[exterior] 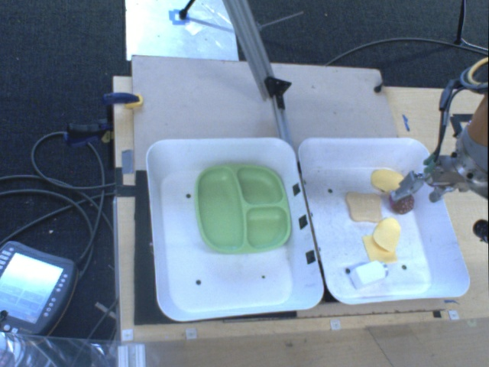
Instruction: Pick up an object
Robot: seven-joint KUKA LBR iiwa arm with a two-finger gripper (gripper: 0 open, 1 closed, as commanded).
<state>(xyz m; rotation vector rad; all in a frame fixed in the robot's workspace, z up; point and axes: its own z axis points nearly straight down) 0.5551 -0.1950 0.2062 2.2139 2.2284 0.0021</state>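
Bins (229, 300): 2; green tray (244, 209): 1; yellow pieces (386, 180): 4.

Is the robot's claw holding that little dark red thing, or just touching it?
Cannot tell. The gripper sits right at the small dark red object in the right bin, but the view is too small and blurred to show a hold.

Dark reddish ball (402, 202) (right bin)

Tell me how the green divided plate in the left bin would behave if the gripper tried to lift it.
The green divided plate looks like moulded plastic, so probably stiff and light. It lies flat on the left bin floor with a low rim, so a two-finger grip would likely need the edge and might slip. It is unlikely to roll.
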